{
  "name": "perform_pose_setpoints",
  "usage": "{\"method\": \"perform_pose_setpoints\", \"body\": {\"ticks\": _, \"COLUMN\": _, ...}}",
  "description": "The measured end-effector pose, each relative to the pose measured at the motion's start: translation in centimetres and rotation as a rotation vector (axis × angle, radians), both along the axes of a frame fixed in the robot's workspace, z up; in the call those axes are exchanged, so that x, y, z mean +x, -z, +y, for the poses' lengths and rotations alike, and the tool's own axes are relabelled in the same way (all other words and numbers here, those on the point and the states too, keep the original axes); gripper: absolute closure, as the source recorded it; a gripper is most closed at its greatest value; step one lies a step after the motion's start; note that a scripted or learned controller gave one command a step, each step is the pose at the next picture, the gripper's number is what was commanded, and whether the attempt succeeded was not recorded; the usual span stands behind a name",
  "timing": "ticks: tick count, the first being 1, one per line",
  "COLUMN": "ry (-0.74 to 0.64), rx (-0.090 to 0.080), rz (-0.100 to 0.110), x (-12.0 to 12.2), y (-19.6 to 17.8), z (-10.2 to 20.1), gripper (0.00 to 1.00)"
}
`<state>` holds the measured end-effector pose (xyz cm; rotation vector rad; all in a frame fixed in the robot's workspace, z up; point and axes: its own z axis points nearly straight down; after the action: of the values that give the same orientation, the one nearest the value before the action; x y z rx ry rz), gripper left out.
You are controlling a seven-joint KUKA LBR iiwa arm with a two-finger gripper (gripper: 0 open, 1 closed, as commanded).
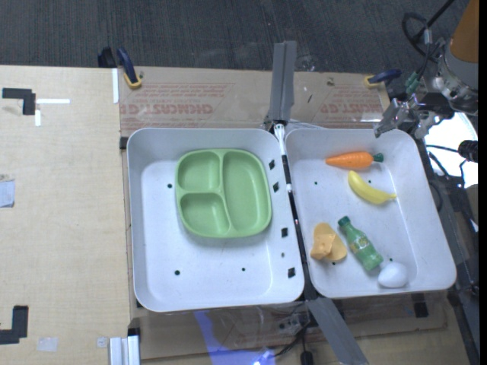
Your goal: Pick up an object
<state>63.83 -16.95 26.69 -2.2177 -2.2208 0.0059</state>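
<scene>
Above right bin's far corner: hand (399,117), fingers' state unclear.
Right bin (426,226): carrot (351,159), banana (369,189), bottle (360,244).
Left bin (152,265): green plate (224,193).

One fixed camera above the bench, looking down at a slant, both white bins (144,226) in frame

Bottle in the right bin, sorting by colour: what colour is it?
Green bottle, clearest in the camera view.

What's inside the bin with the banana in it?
The right bin holds a carrot, a banana, a green bottle, a yellow-orange toy and a white egg-like thing. Nothing is stacked, though the floor under each is covered.
</scene>
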Motion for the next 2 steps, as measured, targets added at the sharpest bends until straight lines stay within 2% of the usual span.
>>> {"method": "perform_pose_setpoints", "body": {"ticks": 1, "ry": -0.073, "rx": 0.001, "rz": -0.001, "x": -0.5, "y": 14.0, "z": 2.5, "gripper": 0.00}}
{"method": "perform_pose_setpoints", "body": {"ticks": 2, "ry": -0.105, "rx": 0.002, "rz": 0.023, "x": 1.4, "y": 18.1, "z": 2.4, "gripper": 0.00}}
